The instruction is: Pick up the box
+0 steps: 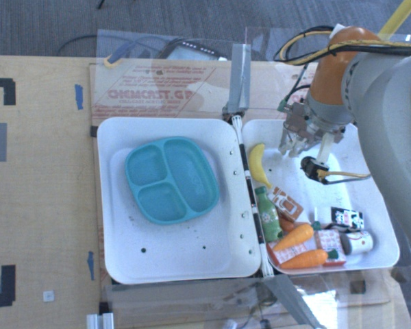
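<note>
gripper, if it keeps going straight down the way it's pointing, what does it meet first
Most likely the bare white floor of the right bin. The gripper points down just right of the banana, which seems to lie off its line, though depth is hard to judge here.

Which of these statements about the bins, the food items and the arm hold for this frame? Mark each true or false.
1. The blue divided plate lies in the left bin. True.
2. The banana lies on the blue plate. False: it lies in the right bin, beside the divider.
3. The gripper hovers over the far part of the right bin. True.
4. The gripper holds the box. False: the box lies in the bin, apart from the gripper.
5. The two carrots lie near the right bin's near edge. True.
</note>
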Motion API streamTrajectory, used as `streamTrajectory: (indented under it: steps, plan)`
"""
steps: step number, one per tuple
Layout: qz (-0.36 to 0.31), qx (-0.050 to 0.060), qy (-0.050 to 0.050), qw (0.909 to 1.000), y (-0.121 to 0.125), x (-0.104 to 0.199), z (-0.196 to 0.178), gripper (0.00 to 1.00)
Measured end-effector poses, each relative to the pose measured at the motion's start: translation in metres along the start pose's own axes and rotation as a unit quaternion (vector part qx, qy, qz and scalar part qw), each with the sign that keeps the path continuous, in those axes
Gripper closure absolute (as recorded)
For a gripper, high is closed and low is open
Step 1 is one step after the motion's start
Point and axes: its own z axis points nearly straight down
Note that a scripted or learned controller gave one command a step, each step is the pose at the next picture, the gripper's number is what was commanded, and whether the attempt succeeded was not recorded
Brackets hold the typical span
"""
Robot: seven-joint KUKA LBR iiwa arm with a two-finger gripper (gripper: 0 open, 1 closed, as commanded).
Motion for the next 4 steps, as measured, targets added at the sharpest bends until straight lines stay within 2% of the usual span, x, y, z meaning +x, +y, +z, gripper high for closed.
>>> streamTrajectory:
  steps: [1,2,3,4]
  plan:
    - [-0.176,0.0,0.001,0.9843,0.001,-0.004,0.01,1.0]
    - [-0.145,0.0,0.001,0.9895,-0.035,0.082,-0.089,1.0]
    - [-0.207,-0.001,0.001,0.9784,-0.033,0.077,-0.231,1.0]
    - [-0.201,0.002,0.001,0.9795,-0.114,0.165,-0.143,1.0]
